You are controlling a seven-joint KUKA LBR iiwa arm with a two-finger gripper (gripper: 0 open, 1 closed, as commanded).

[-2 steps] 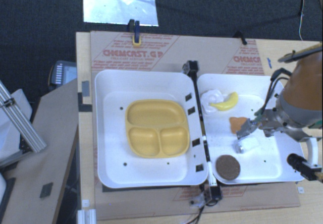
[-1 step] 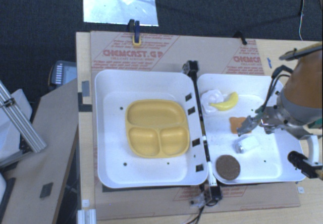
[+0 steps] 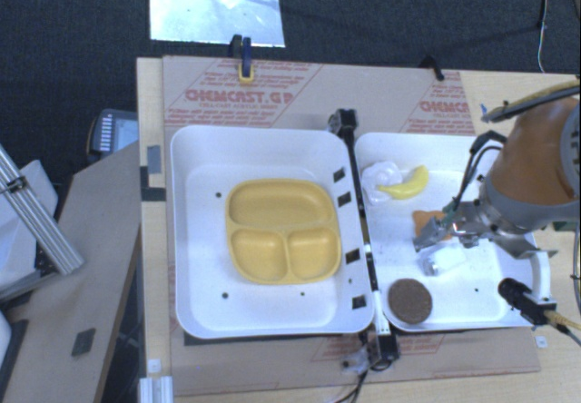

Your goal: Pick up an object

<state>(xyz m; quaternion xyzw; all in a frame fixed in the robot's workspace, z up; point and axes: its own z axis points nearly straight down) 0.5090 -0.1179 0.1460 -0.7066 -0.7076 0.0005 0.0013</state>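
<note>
In the right bin (image 3: 472, 145) my gripper (image 3: 432, 249) hangs low over the floor, left of the middle. A small orange piece (image 3: 423, 219) lies just above and left of it, close to or touching the gripper. A yellow banana (image 3: 406, 183) rests against a white crumpled object (image 3: 379, 176) at the bin's far left. Near the front left corner lies a brown round disc (image 3: 410, 299), apart from the gripper.
The left bin (image 3: 195, 238) holds a yellow divided plate (image 3: 277, 230). A black-clipped divider (image 3: 356, 220) separates the two bins. The arm's grey and orange body (image 3: 536, 170) covers the right bin's right side.
</note>
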